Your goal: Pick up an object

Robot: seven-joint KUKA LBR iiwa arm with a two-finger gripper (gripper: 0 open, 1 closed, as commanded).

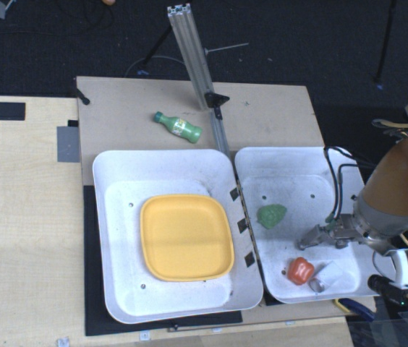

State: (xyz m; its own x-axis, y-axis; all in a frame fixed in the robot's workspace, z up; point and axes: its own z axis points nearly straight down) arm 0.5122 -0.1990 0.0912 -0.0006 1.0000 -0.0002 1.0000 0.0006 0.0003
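Two shallow white bins of smooth, faintly scuffed plastic with rounded corners are set side by side on a pale board worktop (276,107). In the left bin (117,186) a yellow plate (187,236), square with softly rounded corners and a matte, low-rimmed surface, is laid flat near the middle. In the right bin (291,165) a crumpled green lump (271,215) is seen near the centre, and a glossy red, rounded object (300,270) lies well apart from it toward the near edge, with a small grey piece (315,285) just beside it. The pincer (312,238) is held low over the right bin, between the green lump and the red object, nothing being visible in its grasp; how far it is parted cannot be told. A green plastic bottle (178,127) lies on its side on the worktop behind the left bin, near a slanted ribbed aluminium rail (193,49).
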